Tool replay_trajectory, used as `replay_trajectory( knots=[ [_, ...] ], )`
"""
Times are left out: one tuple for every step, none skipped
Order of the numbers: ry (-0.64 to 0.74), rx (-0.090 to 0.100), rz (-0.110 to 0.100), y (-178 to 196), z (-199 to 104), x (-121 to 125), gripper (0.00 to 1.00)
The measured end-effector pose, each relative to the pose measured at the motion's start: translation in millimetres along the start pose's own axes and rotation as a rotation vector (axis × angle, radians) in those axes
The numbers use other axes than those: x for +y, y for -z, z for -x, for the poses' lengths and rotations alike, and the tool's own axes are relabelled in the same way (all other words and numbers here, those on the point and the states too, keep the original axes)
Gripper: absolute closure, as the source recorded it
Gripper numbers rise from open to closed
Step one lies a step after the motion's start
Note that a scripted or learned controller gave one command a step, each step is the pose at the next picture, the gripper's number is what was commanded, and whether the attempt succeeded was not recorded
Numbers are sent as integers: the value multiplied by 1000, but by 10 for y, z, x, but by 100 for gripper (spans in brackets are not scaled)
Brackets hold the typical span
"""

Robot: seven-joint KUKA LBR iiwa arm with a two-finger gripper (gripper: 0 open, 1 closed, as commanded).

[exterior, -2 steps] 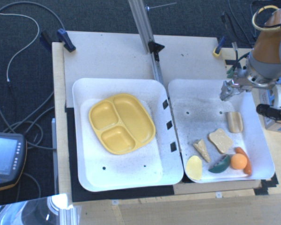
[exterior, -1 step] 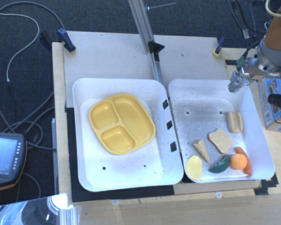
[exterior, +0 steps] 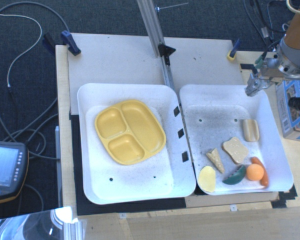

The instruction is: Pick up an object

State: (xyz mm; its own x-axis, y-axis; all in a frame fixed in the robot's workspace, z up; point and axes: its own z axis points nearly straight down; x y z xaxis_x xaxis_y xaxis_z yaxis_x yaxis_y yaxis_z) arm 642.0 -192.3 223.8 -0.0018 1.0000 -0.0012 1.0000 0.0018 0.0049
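The right bin [exterior: 215, 114] holds several toy foods along its near and right side: a tan bread roll [exterior: 250, 129], a toast slice [exterior: 235, 149], a cheese wedge [exterior: 216, 159], a pale yellow round piece [exterior: 207, 178], a dark green piece [exterior: 234, 176], an orange [exterior: 255, 172] and a carrot [exterior: 260, 170] behind it. My gripper [exterior: 253, 86] hangs over the bin's far right corner, well apart from the foods, with nothing seen in it. Its fingers are too small to read.
A yellow three-compartment plate [exterior: 129, 131] lies in the left bin [exterior: 90, 184]. A metal rail [exterior: 152, 24] runs from the top down between the bins. Blue clamps [exterior: 70, 42] sit at the bench's far corners. A box [exterior: 291, 106] stands right of the bins.
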Motion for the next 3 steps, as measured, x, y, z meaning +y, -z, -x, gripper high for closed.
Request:
replay_trajectory(
  knots=[
    [3,4,-7,21,-486,-92,100],
    [4,4,-8,-12,-939,-87,100],
    [6,4,-2,87,-1493,-2,100]
  ],
)
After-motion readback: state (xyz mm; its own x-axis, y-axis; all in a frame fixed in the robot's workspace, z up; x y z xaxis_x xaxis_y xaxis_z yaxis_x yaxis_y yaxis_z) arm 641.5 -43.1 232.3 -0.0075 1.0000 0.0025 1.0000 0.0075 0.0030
